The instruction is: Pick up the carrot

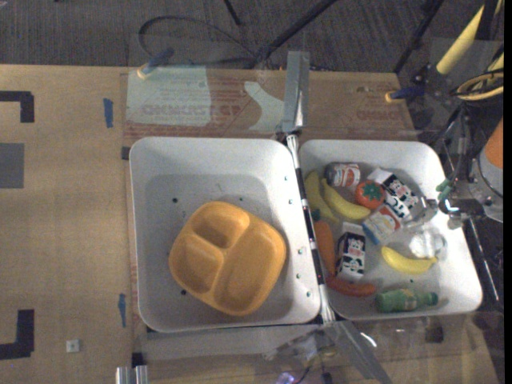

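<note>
Arm at the right edge; carrot lying in the right bin.

The left bin holds one yellow-orange divided tray, resting flat. In the right bin, the carrot lies lengthwise against the left wall, just beside a cow-print milk carton. Also there: two bananas, a tomato, a small can, a second carton, a red pepper and a green bottle. The arm reaches in low over that bin's right wall; its gripper is well apart from the carrot, and whether it is parted or closed cannot be told.
</note>
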Controlling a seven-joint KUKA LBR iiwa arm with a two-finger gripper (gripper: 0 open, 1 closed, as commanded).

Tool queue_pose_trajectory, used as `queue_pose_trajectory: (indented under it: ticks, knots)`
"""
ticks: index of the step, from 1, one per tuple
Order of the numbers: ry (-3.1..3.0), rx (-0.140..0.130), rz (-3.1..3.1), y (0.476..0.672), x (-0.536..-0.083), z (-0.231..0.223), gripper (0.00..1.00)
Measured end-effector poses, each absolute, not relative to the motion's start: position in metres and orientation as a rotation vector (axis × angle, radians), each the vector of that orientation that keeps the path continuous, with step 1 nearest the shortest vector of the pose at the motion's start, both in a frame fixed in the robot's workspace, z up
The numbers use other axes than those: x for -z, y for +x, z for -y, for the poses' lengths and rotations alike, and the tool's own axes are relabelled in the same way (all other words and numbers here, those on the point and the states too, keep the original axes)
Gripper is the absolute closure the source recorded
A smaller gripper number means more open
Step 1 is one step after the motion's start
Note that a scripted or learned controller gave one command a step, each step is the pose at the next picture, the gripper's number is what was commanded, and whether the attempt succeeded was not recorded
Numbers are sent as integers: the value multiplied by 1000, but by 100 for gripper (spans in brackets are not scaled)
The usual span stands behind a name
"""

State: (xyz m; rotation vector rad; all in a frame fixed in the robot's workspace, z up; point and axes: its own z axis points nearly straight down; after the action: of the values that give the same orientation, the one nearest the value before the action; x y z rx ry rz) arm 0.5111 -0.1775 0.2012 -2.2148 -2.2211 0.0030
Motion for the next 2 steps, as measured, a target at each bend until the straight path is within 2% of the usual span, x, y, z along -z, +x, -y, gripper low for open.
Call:
queue_pose_trajectory:
  ticks: [1,2]
  knots:
    - [-1962,-3,2447,555,-150,105,0]
    - [-2413,7,2022,608,-95,118,0]
